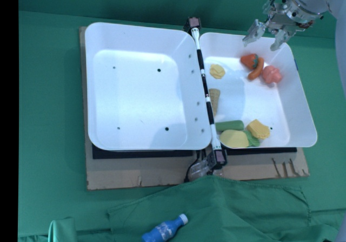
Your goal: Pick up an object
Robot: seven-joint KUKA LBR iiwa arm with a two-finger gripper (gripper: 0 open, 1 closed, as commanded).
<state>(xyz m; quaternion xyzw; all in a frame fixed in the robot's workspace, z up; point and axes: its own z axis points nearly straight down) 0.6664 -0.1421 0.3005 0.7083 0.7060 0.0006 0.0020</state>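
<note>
My gripper (266, 36) hangs open and empty above the far edge of the right bin (303, 122). Nothing is picked yet. The nearest toys, an orange carrot (252, 63) and pink piece (271, 74), lie just below me, still ungrasped.

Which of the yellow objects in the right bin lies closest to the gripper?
The small yellow piece near the divider, alone in the bin's upper half; the other yellow ones lie at its bottom edge.

No legible text, labels or numbers anywhere.
</note>
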